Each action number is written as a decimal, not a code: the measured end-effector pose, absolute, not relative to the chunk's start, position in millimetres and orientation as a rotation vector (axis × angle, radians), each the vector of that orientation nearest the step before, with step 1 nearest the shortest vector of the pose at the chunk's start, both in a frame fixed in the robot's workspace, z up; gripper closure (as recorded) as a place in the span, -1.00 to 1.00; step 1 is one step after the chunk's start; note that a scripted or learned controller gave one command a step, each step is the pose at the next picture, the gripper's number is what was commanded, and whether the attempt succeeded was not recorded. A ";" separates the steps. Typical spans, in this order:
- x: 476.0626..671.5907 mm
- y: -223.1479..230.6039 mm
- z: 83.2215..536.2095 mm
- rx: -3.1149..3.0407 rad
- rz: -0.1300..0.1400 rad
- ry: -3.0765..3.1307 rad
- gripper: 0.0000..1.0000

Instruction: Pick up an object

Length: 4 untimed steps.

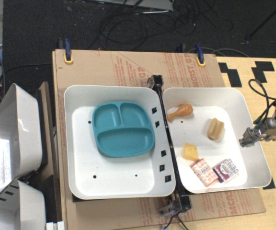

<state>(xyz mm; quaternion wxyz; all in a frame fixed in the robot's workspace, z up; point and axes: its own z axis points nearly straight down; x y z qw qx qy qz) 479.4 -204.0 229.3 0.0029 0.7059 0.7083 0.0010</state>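
Observation:
The right bin (234,99) holds several small items: a tan drumstick-shaped piece (180,112) near its left wall, a beige bread-like piece (215,129), a yellow cheese wedge (190,152), a red-and-white packet (203,171) and a pink-and-white packet (226,170). My gripper (249,138) hangs at the right rim of this bin, to the right of the bread-like piece and apart from it. Nothing shows between its fingers.
The left bin (75,128) contains a teal divided plate (122,129). A black divider with clips (164,128) runs between the bins. White tubs (13,138) stand off the bench at the left. Cables lie on the floor beyond the cardboard base (128,63).

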 end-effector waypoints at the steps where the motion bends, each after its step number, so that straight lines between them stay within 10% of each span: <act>1: 498.1 -162.5 231.4 2.212 0.003 2.229 1.00; 4: 537.6 -11.3 216.2 2.212 0.002 2.231 1.00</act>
